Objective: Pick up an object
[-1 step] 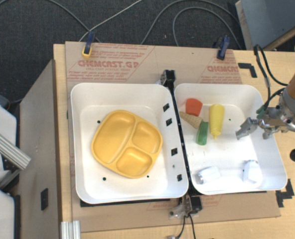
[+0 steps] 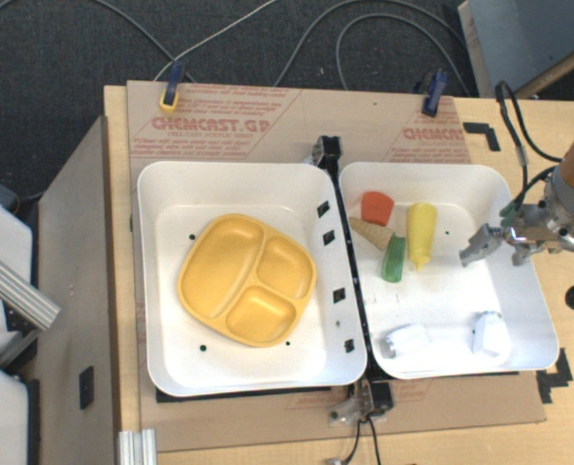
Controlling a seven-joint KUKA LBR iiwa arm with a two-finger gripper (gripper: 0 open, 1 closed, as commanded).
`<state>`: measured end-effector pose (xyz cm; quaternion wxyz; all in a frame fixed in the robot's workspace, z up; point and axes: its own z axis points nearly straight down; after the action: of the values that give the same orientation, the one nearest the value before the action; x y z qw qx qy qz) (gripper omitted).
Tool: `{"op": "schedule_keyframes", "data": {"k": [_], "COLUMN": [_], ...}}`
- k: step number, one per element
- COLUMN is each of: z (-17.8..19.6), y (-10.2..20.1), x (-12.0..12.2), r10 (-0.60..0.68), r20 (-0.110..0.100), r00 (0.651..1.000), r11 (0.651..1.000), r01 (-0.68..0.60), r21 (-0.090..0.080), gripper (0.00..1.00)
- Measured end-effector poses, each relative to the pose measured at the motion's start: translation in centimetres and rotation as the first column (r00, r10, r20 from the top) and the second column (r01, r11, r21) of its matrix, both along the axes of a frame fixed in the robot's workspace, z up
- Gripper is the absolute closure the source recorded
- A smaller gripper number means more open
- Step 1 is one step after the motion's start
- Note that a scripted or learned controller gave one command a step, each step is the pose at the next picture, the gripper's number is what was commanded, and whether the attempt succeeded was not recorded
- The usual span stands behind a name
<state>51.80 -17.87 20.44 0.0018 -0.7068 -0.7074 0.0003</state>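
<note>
brown cardboard (image 2: 297,114) lines the bench under two white bins (image 2: 161,260).

Far to the left of the pincer (image 2: 493,243), past the bench (image 2: 297,114), the floor (image 2: 45,56) is dark grey carpet. Thin cables (image 2: 365,13) curl over it. Two blue clips (image 2: 172,95) pinch the far edge of the brown board. A grey metal rail (image 2: 11,284) lies at the left edge.
</note>
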Motion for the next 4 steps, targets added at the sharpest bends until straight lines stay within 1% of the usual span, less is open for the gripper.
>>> {"op": "schedule_keyframes", "data": {"k": [1,2,3,4], "z": [-5.6,-11.7,-12.1,-11.0], "y": [0.0,0.7,0.8,0.7], "x": [-1.1,-0.9,-0.9,-0.8], "r10": [-0.002,0.000,-0.001,-0.002], "r20": [-0.006,-0.006,-0.002,0.001], "r00": [1.000,1.000,1.000,1.000], "r11": [1.000,1.000,1.000,1.000], "r01": [0.002,0.000,0.001,0.002], "r21": [0.002,0.003,0.001,0.000], "gripper": [0.00,0.00,0.00,1.00]}}
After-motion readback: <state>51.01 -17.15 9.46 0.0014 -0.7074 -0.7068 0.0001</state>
